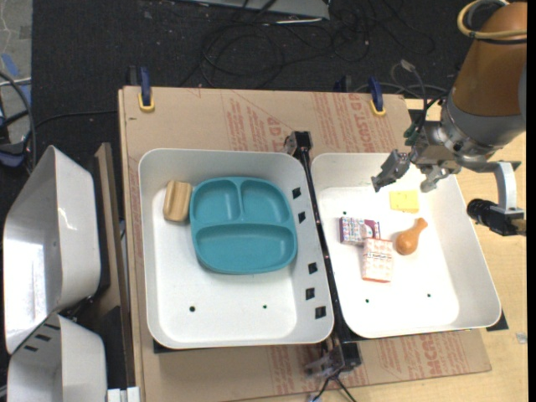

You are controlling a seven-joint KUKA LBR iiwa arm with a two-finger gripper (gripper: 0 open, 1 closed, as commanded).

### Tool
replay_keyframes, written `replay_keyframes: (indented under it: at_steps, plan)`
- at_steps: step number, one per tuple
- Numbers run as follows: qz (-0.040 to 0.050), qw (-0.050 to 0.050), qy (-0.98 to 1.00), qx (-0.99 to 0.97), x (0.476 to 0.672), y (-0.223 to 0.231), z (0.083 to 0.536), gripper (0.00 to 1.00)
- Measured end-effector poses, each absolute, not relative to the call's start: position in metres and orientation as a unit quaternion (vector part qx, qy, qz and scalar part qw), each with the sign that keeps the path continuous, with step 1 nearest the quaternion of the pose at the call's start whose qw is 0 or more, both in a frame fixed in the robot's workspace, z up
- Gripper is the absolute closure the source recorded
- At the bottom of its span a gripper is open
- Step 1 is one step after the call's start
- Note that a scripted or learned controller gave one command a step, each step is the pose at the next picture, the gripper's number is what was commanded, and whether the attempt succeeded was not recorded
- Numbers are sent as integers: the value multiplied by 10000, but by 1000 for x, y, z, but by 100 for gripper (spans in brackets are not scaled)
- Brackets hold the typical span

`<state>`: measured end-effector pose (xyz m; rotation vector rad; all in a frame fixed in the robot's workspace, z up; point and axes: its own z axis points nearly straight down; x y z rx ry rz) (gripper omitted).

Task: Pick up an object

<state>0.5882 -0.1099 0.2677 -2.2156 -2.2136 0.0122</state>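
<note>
Jaws (410,174) are hanging spread and gripping nothing, above the flat yellow square block (404,201) in the right shallow white bin (469,291); the brown plastic drumstick (409,237) is lying near.

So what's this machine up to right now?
A robot arm is trying to pick something out of the right bin. Its gripper hangs open over the bin's far end, just above a yellow block, holding nothing. A toy drumstick and two small packets lie nearby.
</note>
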Motion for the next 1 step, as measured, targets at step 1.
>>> replay_keyframes:
  at_steps: [1]
  plan:
    - [3, 1, -7075, -7067, 590, -110, 274, 0]
